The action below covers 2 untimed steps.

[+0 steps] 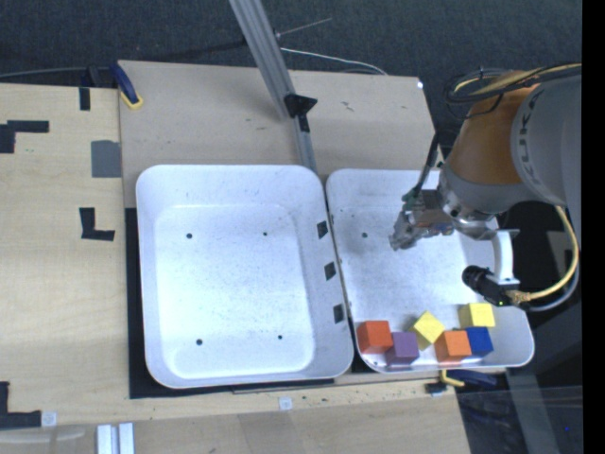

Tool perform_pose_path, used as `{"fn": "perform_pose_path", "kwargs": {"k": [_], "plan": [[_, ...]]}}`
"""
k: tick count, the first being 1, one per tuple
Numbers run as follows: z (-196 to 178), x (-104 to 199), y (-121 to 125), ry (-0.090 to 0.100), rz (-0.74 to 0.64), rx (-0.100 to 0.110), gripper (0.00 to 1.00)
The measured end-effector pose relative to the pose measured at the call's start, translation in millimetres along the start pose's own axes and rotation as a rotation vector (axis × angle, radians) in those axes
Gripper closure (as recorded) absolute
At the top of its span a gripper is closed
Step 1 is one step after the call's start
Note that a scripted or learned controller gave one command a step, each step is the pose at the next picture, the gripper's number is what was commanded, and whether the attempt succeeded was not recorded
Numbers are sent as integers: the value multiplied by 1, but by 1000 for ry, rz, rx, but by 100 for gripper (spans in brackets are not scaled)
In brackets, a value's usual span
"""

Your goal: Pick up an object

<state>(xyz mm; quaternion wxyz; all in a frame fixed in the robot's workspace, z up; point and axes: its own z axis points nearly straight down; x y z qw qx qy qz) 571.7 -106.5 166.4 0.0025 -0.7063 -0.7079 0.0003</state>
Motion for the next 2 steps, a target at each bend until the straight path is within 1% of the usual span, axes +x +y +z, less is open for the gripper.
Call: {"fn": "perform_pose_path", "kwargs": {"k": [1,2], "plan": [[-25,159,34,0,-7,-4,100],[-34,154,33,-4,-3,-1,100]]}}
